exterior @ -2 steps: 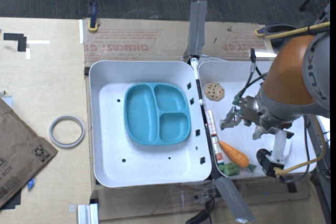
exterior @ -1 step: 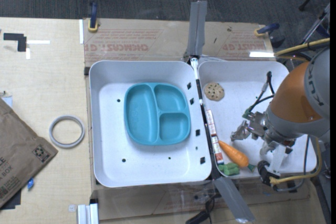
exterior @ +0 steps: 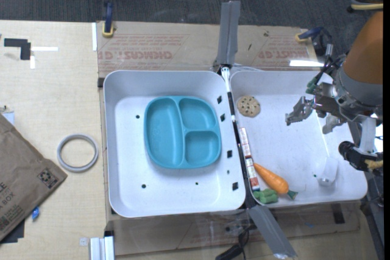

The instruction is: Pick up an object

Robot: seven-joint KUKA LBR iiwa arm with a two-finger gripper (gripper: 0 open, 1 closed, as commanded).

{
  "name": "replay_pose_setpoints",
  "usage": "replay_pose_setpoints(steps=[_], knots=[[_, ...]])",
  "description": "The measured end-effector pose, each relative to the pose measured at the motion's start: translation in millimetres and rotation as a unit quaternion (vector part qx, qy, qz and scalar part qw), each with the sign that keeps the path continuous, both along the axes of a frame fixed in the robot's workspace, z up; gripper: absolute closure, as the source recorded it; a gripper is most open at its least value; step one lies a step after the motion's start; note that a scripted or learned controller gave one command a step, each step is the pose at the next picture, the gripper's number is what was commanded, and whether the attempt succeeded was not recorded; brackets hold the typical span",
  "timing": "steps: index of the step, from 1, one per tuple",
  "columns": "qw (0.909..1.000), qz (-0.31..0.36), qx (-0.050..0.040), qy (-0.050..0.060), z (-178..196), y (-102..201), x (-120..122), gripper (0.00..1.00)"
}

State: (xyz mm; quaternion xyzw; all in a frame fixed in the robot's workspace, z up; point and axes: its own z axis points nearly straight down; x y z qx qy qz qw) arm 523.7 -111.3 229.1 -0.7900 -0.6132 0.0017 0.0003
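Carrot (exterior: pixel 272 179) lies diagonally, green top toward the near-right; pincer (exterior: pixel 298 112) hovers spread, holding nothing.

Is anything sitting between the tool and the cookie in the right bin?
Nothing visible. The tool hangs over the right bin, and bare white floor lies between it and the cookie. The carrot lies nearer the front edge, off that line.

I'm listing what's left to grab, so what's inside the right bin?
The right bin holds a cookie, a carrot and a tube along its left wall. The gripper hangs above it, and the arm covers the bin's right edge.
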Motion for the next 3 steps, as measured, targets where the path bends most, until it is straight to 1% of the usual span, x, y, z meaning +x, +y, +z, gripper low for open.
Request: replay_pose_setpoints(steps=[1, 2, 3], knots=[[0.9997, 0.026, 0.0006, 0.000, -43.2, 8.8, -42.0, 0.00], [0.9907, 0.136, 0.0019, -0.003, -135.5, 19.7, -44.9, 0.00], [0.9910, 0.134, 0.0017, -0.003, -135.4, 14.9, -44.8, 0.00]])
